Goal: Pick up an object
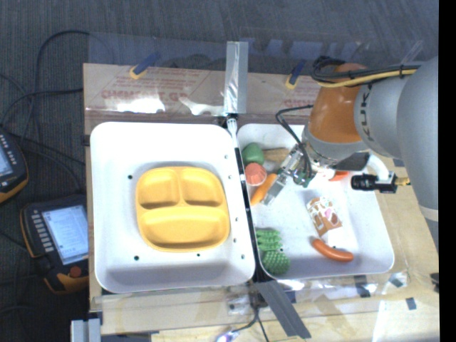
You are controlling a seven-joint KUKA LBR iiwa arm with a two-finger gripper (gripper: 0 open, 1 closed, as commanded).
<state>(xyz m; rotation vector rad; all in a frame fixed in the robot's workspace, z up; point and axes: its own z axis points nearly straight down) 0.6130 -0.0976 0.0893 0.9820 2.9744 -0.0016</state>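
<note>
In the right bin (370, 262), my gripper (271, 192) hangs low over the upper left part, tilted down and to the left. Its tip is right beside an orange carrot-like piece (259, 191) near the bin's left wall. A red-orange round fruit (255, 172) and a green round one (251, 152) lie just above the carrot. A brown and white snack packet (323, 216) lies mid-bin, with a red sausage (332, 251) below it. A bumpy green vegetable (271, 251) rests in the lower left corner.
The left bin (114, 162) holds a yellow divided tray (183, 206). The grey arm with its orange band (340, 116) covers the right bin's upper right area. Cables run along the bench's back. Handheld control units lie on the floor at left.
</note>
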